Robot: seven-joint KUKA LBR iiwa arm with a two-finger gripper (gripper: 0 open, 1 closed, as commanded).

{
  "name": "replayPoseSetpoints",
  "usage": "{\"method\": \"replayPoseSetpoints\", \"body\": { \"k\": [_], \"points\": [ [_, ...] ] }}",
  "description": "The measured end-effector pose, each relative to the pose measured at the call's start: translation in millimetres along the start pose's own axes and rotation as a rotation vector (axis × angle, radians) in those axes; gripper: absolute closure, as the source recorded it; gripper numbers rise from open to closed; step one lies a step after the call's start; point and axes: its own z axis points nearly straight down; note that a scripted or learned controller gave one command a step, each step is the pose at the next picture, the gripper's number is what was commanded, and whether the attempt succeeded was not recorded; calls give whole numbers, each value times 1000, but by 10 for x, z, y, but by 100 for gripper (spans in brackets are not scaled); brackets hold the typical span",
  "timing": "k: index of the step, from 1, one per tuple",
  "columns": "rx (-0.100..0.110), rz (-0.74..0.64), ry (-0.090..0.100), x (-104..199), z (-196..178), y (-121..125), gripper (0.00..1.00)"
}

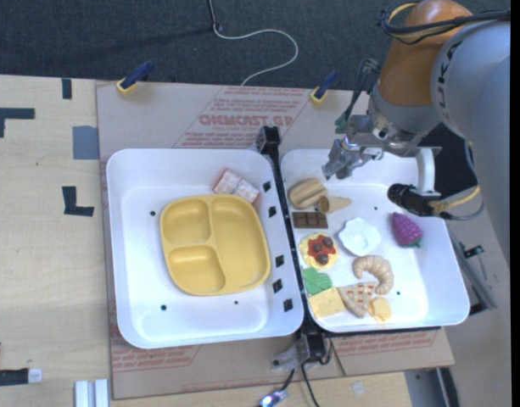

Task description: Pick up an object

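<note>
My gripper hangs over the back of the right bin, just right of a tan bread roll. Nothing shows between its fingers. Toy food lies in that bin: a chocolate bar, a cone-shaped piece, a small pizza, a white fried egg, purple grapes, a croissant, a green leafy piece, a cheese slab and a waffle.
The left bin holds a yellow divided plate and a pink wafer piece at its back. A black divider runs between the bins. A white cable lies on the dark floor behind the bench.
</note>
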Motion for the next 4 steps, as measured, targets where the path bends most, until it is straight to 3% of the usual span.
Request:
{"method": "replayPoseSetpoints", "body": {
  "k": [2, 3, 4],
  "points": [
    [2, 0, 0, 844, 61, -659, 100],
    [1, 0, 1, 1040, 27, -786, 100],
    [-2, 0, 1, 1011, -73, -654, 100]
  ]
}}
